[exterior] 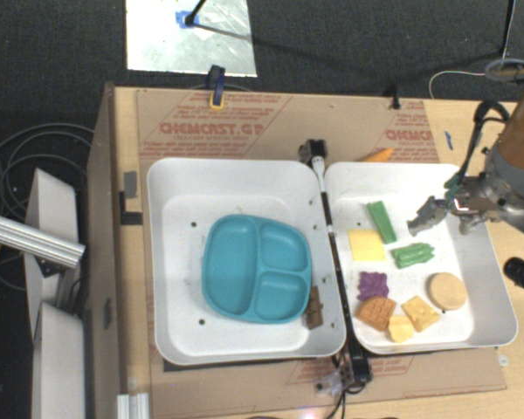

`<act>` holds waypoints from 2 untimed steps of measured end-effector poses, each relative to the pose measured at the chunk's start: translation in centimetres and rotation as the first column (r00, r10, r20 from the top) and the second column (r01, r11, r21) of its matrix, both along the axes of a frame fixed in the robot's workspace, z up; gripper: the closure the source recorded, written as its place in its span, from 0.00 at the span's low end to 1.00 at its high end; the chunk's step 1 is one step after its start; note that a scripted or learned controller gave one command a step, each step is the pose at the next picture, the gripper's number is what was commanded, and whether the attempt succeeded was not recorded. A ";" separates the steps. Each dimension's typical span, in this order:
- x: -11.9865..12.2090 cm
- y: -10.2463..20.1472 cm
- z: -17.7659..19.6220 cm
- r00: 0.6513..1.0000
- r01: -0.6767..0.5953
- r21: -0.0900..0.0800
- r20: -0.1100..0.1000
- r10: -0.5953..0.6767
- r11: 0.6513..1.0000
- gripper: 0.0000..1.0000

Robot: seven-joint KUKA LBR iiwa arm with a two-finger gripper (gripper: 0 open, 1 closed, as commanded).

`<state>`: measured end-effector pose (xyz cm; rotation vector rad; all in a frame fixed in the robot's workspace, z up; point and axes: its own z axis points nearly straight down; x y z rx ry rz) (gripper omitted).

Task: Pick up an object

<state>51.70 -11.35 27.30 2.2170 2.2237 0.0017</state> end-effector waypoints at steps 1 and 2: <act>3.3 -2.0 -10.1 1.000 0.002 0.001 -0.008 -0.002 1.000 0.00; -0.5 0.4 -18.9 1.000 0.003 0.002 0.002 -0.003 1.000 0.00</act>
